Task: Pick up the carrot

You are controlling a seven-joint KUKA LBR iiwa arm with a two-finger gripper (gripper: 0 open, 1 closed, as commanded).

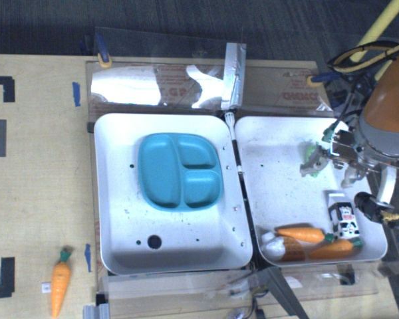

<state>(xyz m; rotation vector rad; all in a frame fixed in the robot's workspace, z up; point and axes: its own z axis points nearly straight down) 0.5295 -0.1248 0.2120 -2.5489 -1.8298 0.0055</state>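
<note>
Pincer [314, 159] hangs over the upper right part of the right bin [272, 145], at the end of the grey arm [379, 128] that comes in from the right edge. Its fingertips look greenish and blurred, and whether they stand open or closed cannot be told; nothing is seen between them.

Two carrots lie in the same bin, along its lower edge, well apart from the pincer and below it. The upper carrot [300, 233] lies roughly level, its green end to the right. The lower carrot [332, 248] lies just beside it, close against the bin's bottom wall, reaching toward the lower right corner. A small pale round thing [274, 246] sits at the left end of the pair. A little black-and-white figure [346, 222] stands near the lower right corner, just above the carrots.

The left bin [113, 178] carries a blue divided plate [180, 171] in its middle. A third carrot [60, 281] lies outside both bins, on the desk [33, 178] near its lower left corner.
</note>
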